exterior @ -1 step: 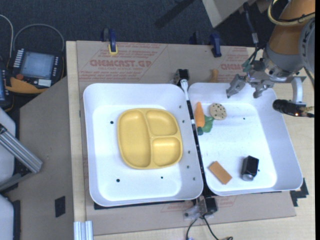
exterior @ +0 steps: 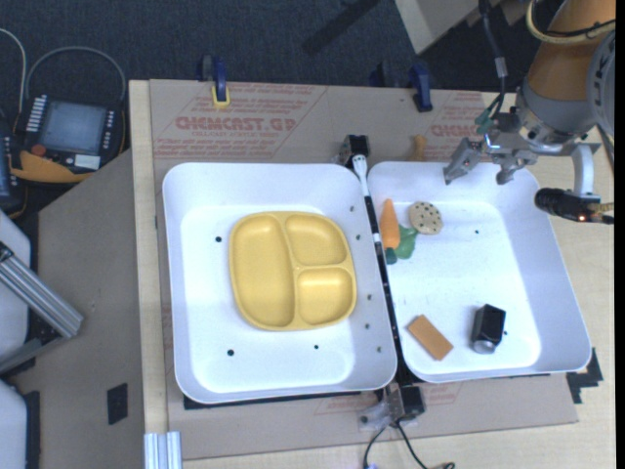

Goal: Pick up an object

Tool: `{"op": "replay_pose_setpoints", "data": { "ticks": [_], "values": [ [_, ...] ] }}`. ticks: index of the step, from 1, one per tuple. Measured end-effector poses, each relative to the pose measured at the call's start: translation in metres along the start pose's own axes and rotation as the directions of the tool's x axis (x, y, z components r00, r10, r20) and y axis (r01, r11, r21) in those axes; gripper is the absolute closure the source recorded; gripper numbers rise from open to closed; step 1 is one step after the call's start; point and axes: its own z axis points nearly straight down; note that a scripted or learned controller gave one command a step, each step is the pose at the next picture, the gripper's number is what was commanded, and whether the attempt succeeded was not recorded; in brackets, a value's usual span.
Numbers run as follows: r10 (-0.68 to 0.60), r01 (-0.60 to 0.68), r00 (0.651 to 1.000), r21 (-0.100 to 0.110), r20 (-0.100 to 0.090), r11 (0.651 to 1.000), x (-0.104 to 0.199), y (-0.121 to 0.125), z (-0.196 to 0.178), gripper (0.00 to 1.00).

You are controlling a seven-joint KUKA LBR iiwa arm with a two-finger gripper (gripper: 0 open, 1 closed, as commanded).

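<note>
Brown cardboard [exterior: 293,115] covers the bench under two white bins, and red letters on it read "CHEMCAST", with more red writing near the back right corner that is cut off. Dark carpet lies behind the bench. A yellow plate [exterior: 292,268] with three parts sits in the middle of the left bin [exterior: 190,360]. The right bin [exterior: 547,291] holds a toy carrot [exterior: 391,228] along its left edge, a round tan cookie [exterior: 425,217] just beside it, a brown block [exterior: 429,337] and a black thing [exterior: 487,327] near the front edge. The hand [exterior: 485,164] hangs over the back edge of the right bin, its two fingers spread apart, holding nothing.
</note>
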Motion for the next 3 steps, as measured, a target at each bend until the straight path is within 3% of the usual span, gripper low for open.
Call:
{"op": "replay_pose_setpoints", "data": {
  "ticks": [2, 3],
  "values": [
    [0.0, 0.001, 1.0, 0.002, -0.002, 1.0, -0.005, 0.003, 0.095, 0.0],
    [-0.002, 0.002, 1.0, -0.003, 0.0, 1.0, -0.005, 0.004, 0.082, 1.0]
  ]
}}
